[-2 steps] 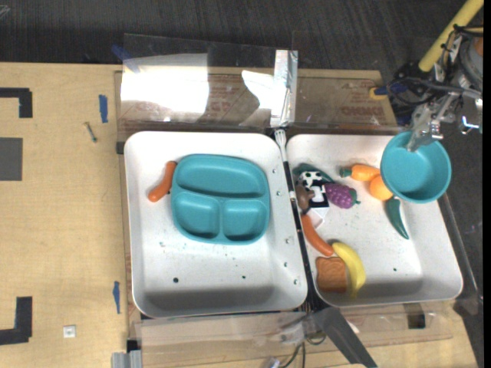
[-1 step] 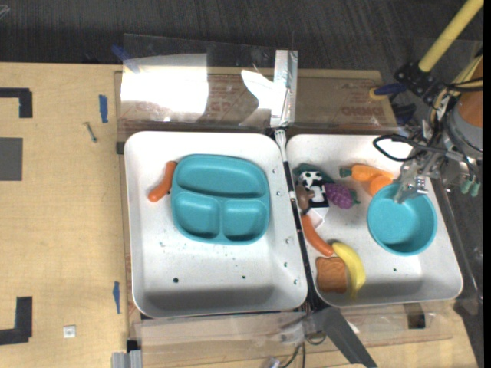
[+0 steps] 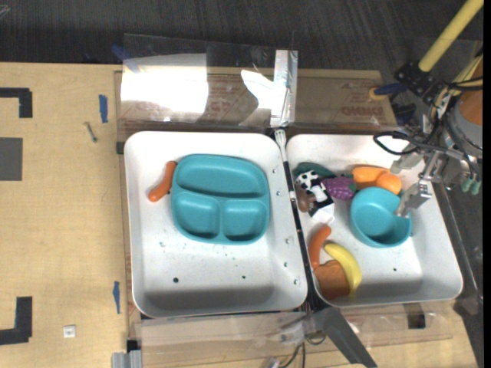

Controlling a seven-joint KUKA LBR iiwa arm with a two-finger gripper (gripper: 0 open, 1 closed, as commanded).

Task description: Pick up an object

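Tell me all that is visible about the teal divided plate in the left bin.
The teal divided plate looks like smooth moulded plastic, rounded at its corners. It has three compartments: one wide at the far side and two smaller at the near side, all with nothing in them. It lies flat and upright on the floor of the left white bin, roughly central. An orange sausage-shaped toy lies at its left edge, seemingly touching the rim.

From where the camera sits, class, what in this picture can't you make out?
- Arm: mostly cut off by the right edge.
- Fingers: blurred against the blue bowl; their state is unclear.
- Black-and-white toy: too small and crowded to identify.
- Brown item: partly hidden under the banana.
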